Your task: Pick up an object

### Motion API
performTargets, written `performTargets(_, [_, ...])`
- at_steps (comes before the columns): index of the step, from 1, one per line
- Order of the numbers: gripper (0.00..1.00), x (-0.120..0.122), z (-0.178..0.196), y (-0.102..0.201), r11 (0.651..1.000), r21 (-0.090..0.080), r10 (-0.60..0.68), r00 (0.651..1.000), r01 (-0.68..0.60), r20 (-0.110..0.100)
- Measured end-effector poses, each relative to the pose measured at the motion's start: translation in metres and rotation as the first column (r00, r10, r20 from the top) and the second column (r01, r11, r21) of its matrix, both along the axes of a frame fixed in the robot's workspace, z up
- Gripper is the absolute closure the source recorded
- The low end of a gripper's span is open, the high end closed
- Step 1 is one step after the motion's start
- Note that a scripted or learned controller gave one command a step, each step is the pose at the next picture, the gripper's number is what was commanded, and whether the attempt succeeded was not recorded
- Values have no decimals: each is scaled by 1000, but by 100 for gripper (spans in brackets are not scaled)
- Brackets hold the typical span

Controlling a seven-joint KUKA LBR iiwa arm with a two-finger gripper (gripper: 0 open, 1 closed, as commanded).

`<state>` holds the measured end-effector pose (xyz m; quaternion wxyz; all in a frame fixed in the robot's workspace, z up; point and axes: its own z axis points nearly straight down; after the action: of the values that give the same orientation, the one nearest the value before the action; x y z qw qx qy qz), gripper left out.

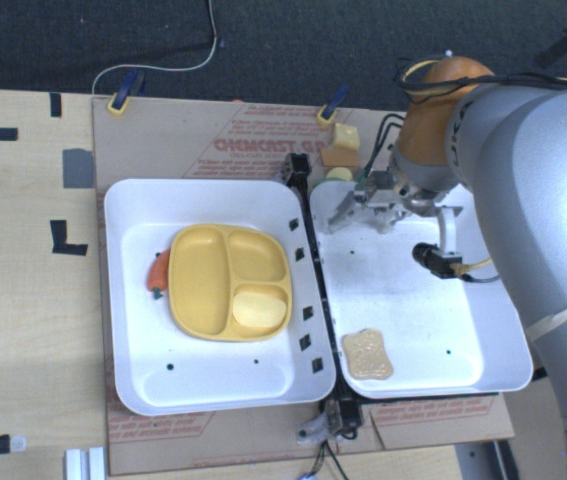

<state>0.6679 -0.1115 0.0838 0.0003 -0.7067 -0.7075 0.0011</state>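
The gripper [348, 208] hangs at the upper edge of the right bin [413, 298], its fingers spread and holding nothing. The nearest loose thing, a flat tan piece [367, 354], lies well below it near the frame's lower middle, while a yellow divided plate [225, 276] fills the left bin [133, 268]. A good pick probably means centring over the tan piece, descending straight until the fingers straddle it, then closing low against the bin floor.

An orange object [158, 271] lies mostly hidden under the yellow divided plate [229, 280]. The gripper [348, 208] is too blurred to read, and the arm [523, 198] runs off the right edge.
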Motion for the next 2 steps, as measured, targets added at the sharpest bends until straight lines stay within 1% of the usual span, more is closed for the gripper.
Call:
performTargets(1, [0,0,0,14,1000,-1,0,1000,0,-1])
performTargets(2, [100,0,10,14,1000,0,0,1000,0,-1])
